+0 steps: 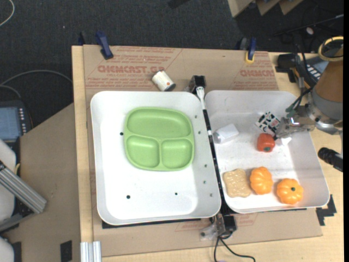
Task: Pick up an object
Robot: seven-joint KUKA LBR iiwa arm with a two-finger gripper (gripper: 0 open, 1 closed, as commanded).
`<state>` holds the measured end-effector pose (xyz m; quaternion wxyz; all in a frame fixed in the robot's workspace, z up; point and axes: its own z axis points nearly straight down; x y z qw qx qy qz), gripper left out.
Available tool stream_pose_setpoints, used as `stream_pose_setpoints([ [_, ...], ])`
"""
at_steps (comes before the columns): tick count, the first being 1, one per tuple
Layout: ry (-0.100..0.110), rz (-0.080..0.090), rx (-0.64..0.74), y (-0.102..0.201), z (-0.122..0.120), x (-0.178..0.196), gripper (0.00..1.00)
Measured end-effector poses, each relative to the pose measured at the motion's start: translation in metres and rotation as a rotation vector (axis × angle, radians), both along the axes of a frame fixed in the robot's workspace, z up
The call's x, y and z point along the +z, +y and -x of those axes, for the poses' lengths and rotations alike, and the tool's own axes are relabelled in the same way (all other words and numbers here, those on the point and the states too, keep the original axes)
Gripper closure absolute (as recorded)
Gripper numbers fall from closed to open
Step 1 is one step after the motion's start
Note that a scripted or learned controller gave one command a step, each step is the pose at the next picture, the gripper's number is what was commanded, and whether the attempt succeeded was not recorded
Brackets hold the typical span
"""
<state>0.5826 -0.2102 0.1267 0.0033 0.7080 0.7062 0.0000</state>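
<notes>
The right bin (305,152) holds a red tomato-like toy (266,142), two orange pumpkins (261,180) (289,191), a tan cracker-shaped piece (236,183), a small white block (226,132) and a black-and-white patterned object (266,121). My gripper (283,130) reaches in from the right, low over the bin, just right of the red toy and the patterned object. Nothing shows between its fingers.
The left bin (109,146) carries a green three-compartment plate (159,138). A white cylinder (162,81) lies on the cardboard behind the bins. Blue clamps (103,45) (250,49) hold the board's far edge. Cables and a black clip (197,84) sit between the bins.
</notes>
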Motion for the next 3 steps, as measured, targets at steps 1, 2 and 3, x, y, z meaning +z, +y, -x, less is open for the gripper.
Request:
stream_pose_setpoints([
  [1,-0.008,-0.002,0.006,-0.015,-0.046,-0.024,1.00],
  [2,-0.021,0.000,0.004,-0.012,-0.040,-0.017,1.00],
  [3,-0.024,0.001,0.004,0.005,-0.038,-0.020,1.00],
])
